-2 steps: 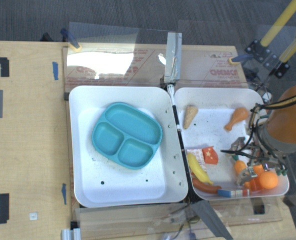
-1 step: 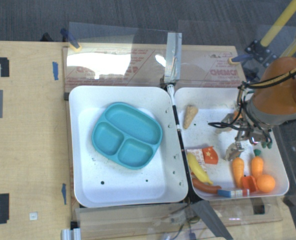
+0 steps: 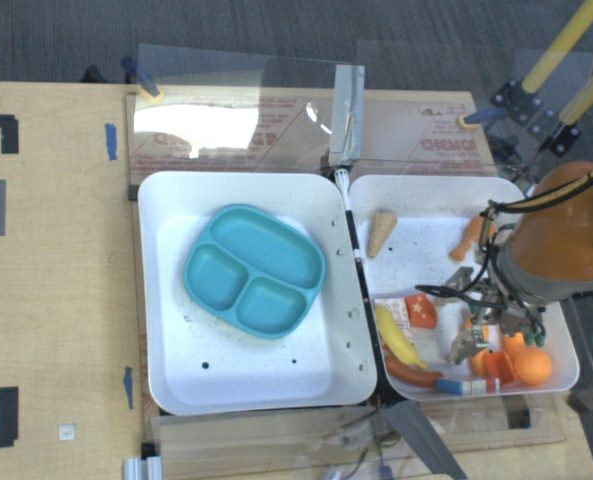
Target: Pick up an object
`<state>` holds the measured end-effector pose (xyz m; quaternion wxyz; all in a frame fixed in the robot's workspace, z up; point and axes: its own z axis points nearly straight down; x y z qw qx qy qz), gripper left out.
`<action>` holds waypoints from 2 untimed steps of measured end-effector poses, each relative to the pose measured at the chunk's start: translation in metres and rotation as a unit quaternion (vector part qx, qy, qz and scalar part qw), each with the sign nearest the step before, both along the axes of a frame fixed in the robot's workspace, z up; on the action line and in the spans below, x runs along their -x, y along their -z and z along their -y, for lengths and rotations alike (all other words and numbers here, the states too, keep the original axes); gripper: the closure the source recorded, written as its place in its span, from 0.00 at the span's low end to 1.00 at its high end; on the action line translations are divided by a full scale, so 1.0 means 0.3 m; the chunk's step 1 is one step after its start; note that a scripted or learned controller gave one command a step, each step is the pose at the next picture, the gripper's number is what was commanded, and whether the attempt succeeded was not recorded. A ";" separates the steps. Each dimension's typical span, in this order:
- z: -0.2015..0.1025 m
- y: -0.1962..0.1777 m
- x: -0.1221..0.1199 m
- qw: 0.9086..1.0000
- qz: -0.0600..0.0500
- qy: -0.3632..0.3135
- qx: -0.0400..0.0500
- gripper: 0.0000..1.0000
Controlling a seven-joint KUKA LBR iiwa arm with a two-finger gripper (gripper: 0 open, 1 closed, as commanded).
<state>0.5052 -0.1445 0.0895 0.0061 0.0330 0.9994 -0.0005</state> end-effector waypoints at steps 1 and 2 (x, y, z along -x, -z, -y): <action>-0.081 0.001 -0.277 1.000 0.001 0.012 -0.001 0.00; 0.000 0.000 -0.001 0.999 0.000 0.044 0.000 0.00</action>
